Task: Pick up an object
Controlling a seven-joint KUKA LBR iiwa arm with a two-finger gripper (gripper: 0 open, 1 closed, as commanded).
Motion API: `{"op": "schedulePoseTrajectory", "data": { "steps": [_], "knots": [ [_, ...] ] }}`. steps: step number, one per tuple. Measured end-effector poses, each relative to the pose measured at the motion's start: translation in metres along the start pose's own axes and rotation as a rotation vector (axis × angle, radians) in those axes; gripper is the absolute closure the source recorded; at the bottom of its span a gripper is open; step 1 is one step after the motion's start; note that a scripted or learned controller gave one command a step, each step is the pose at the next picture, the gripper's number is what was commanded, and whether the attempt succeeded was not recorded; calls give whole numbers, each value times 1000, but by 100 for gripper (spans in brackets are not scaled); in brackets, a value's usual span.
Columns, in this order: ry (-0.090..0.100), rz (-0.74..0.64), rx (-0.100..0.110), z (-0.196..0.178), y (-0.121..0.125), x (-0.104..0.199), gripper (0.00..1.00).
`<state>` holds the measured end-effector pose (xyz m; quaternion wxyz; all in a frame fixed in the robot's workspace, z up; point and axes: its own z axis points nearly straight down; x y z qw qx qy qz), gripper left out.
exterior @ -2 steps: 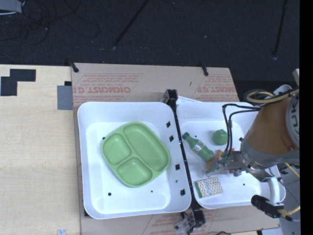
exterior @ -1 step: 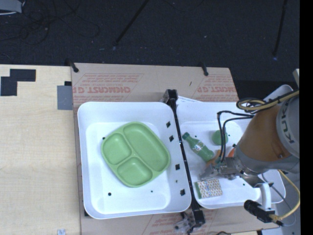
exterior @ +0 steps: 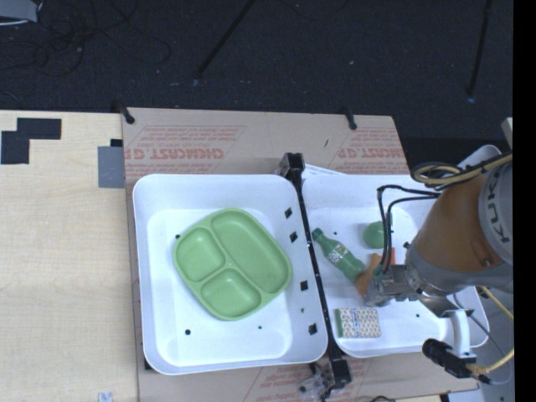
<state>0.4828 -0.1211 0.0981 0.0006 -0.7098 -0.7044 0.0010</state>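
The right bin (exterior: 392, 342) holds a green bottle (exterior: 337, 255) lying on its side, a small green object (exterior: 373, 234) farther back, an orange object (exterior: 368, 279) partly covered by the arm, and a flat patterned packet (exterior: 359, 322) near the front. My gripper (exterior: 383, 290) hangs low over the middle of this bin, right beside the orange object and just right of the bottle's base. The arm's wrist hides the fingertips.
A green three-compartment plate (exterior: 232, 263) lies in the left bin (exterior: 159, 308). A black divider (exterior: 306, 266) runs between the two bins. Cables loop above the wrist (exterior: 394, 195). Brown cardboard lies under both bins.
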Motion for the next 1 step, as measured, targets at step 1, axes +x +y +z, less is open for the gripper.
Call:
{"op": "schedulePoseTrajectory", "data": {
  "steps": [1],
  "knots": [
    [1, -3, -2, -43, -5, 0, 100]
  ]
}}
